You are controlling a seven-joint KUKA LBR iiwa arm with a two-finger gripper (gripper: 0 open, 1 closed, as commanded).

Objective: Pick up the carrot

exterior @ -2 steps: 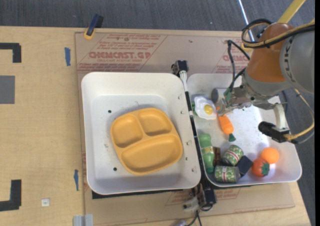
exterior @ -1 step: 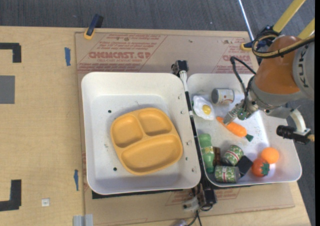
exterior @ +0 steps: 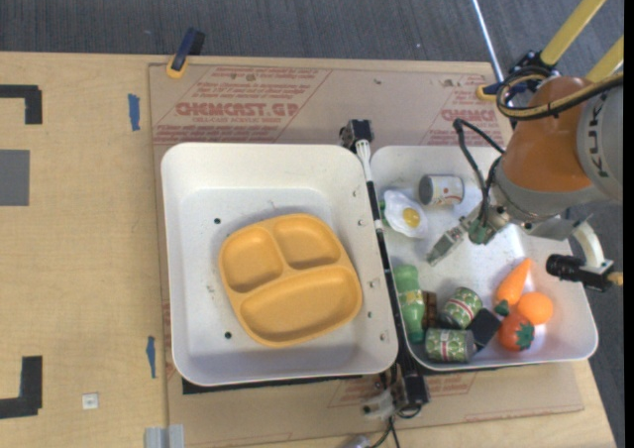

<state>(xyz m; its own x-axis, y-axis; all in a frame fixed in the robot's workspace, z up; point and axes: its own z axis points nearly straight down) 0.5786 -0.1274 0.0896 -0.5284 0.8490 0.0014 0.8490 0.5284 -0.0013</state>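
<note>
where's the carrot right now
The carrot lies in the right bin, near its right side, just above an orange fruit, below-right of the gripper.

camera view: fixed overhead | slanted down | takes in left bin (exterior: 188, 238) and right bin (exterior: 584, 337)

Red print on cardboard sheet (exterior: 297, 99) under the bins, upper mid frame, read approx "CHEMCAST GP"; smaller lines around it illegible. Arm (exterior: 594, 149) at right edge showed "KU", rest cut off. Can labels too small.
</note>
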